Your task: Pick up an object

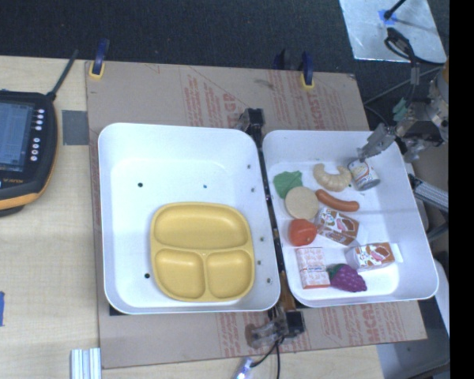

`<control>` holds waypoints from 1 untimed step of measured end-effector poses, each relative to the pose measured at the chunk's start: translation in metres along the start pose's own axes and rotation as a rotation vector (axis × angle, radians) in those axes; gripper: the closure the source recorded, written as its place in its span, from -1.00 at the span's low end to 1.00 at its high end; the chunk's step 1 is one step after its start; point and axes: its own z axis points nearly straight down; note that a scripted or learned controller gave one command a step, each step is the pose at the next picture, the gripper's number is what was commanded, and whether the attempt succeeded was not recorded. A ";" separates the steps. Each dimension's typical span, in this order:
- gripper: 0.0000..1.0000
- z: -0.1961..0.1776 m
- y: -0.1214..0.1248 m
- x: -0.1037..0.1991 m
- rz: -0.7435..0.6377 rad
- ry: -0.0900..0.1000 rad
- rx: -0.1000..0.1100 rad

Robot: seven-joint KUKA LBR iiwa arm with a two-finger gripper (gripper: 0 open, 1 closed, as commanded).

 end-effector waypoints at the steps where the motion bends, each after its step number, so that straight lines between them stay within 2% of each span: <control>1: -1.00 0.100 0.038 -0.005 -0.003 0.000 0.003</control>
